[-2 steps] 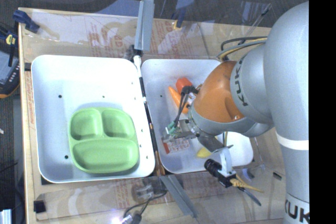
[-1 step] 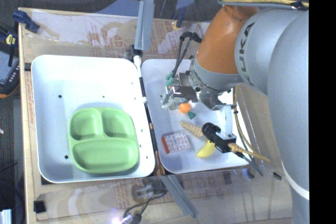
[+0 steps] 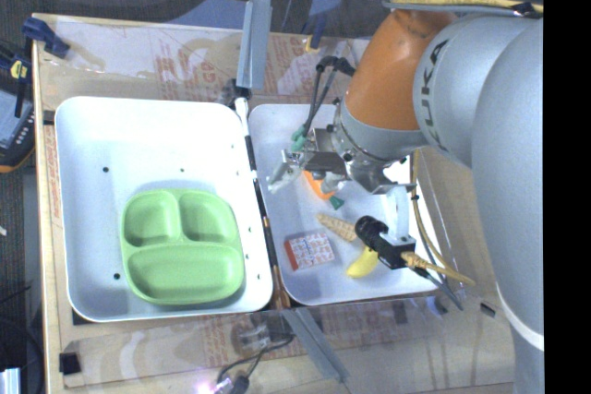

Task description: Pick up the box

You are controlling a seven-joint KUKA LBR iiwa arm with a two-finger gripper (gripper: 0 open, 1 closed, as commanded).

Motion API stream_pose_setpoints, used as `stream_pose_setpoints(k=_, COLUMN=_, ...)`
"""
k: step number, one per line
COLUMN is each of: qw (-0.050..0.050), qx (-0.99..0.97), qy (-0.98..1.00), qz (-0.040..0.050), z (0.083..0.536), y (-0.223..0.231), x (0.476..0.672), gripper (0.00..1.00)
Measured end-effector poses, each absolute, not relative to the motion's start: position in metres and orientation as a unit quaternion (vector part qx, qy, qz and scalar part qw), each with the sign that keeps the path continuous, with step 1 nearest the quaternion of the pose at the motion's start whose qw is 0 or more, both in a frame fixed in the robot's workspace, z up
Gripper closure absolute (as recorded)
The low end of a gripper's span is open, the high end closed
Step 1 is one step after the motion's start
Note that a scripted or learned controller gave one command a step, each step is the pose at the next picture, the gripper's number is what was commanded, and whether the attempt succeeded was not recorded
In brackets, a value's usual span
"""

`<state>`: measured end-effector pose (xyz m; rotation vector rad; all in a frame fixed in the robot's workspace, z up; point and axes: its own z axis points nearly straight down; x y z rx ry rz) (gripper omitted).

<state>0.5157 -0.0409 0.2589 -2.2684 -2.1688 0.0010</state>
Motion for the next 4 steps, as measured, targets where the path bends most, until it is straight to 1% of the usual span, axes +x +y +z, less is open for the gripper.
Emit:
stream_pose_setpoints(k=1, qw=0.003, qx=-0.718, qy=-0.696, qz=0.0017, z=0.217, y=-0.084, x=0.532, gripper=0.00)
stream_pose_setpoints(k=2, qw=0.002, qx=-0.684, qy=-0.730, qz=0.0012, z=0.106, y=-0.119, x=0.517, gripper=0.00)
stream_pose_setpoints(k=3, qw=-0.010, qx=-0.695, qy=-0.719, qz=-0.0019, z=0.097, y=-0.107, x=0.481, gripper=0.00)
stream_pose_setpoints(k=4, qw=-0.006, qx=-0.693, qy=-0.721, qz=-0.0030, z=0.107, y=-0.104, x=0.482, gripper=1.00)
